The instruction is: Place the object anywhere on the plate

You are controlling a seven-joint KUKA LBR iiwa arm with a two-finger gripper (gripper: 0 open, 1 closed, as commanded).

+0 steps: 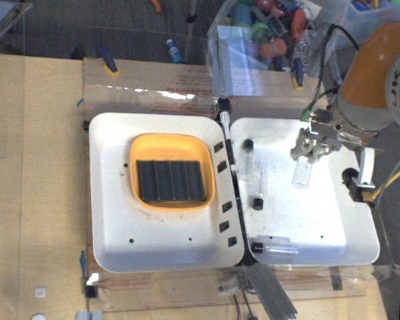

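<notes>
The hand (pixel 312 147) hangs over the right bin (pixel 330 236), grasping a clear tube (pixel 301 173) that dangles below it, well apart from the orange plate (pixel 172 148) in the left bin (pixel 109 225).

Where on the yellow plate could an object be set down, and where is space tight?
The yellow plate is mostly covered by a dark ribbed block; bare patches are the strip behind it and narrow side margins. The left bin has open floor in front. The right bin is crowded under the hand.
</notes>
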